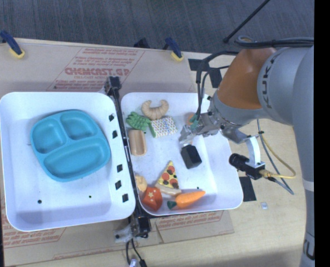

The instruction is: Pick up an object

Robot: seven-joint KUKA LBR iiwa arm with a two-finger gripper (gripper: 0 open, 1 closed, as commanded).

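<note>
Nearest, at front edge of the right bin (227, 200): a tomato (152, 198) and a carrot (188, 198), touching. Just behind them a pizza slice (168, 175). Mid bin, the gripper (190, 156) w/ its black end low over the bin floor; fingers are hidden from here, so I cannot tell if apart or together. Further back: a bread stick (137, 142), a checkered block (163, 127), green leaves (138, 121), then a croissant (154, 109) near the far wall. The left bin (14, 204) carries a blue divided plate (70, 144).
</note>
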